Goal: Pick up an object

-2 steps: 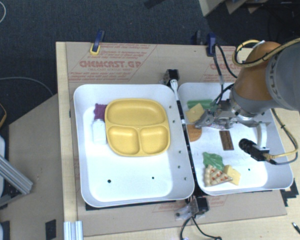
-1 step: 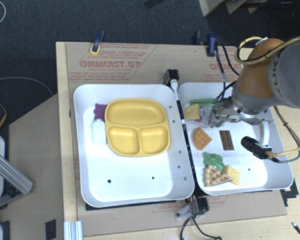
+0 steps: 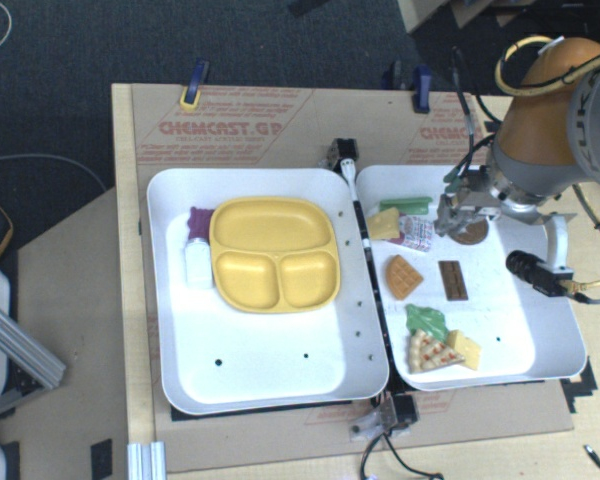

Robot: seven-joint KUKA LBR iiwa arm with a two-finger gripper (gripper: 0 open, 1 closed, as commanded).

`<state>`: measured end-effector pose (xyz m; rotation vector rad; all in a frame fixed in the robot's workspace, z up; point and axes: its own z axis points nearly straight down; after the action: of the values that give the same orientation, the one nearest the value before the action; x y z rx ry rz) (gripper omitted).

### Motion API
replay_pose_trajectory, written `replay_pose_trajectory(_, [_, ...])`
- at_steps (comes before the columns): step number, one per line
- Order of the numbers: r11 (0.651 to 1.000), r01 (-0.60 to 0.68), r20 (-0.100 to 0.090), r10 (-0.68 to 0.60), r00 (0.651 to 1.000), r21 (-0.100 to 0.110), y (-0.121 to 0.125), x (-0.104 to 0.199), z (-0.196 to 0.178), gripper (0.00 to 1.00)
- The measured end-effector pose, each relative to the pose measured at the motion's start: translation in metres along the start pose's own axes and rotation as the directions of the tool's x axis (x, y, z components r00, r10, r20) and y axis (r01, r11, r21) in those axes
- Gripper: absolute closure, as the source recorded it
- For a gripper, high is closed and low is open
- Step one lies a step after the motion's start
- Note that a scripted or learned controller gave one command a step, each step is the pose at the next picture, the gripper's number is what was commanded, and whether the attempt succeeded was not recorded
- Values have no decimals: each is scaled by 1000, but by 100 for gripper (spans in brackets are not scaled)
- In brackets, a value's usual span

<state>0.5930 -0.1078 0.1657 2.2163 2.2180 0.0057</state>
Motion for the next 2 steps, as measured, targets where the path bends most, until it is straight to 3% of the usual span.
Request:
replay_pose_trajectory(1, [1000,0,0,0,1000,0,2,0,-54,100])
replay_pose_trajectory(2, [1000,6,-3,-6,1000,1,31,57,-57,100])
